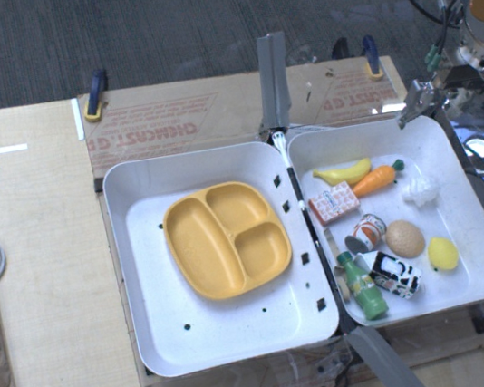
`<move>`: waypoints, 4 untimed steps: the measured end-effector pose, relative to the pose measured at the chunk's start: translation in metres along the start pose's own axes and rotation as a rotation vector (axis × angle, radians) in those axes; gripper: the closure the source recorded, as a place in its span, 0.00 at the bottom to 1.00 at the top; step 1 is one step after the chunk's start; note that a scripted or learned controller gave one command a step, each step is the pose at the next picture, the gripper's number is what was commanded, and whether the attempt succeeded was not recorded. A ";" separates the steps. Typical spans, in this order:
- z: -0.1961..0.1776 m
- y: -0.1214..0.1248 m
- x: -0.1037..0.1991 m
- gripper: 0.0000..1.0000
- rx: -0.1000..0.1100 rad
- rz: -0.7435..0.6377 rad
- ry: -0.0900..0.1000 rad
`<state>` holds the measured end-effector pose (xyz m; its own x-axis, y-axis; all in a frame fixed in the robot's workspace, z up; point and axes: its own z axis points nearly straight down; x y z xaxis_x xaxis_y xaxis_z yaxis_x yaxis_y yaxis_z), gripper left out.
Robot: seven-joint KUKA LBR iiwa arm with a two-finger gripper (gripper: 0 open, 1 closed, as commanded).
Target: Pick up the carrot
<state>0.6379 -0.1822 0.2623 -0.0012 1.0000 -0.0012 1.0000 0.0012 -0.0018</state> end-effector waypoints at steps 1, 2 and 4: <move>0.107 -0.010 0.034 0.00 -0.002 -0.420 0.000; 0.087 -0.043 0.028 0.00 -0.003 -0.511 -0.001; 0.169 -0.015 0.033 0.00 -0.006 -1.003 -0.002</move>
<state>0.6226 -0.1498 0.0934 -0.8438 0.5366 -0.0035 0.5366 0.8438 0.0016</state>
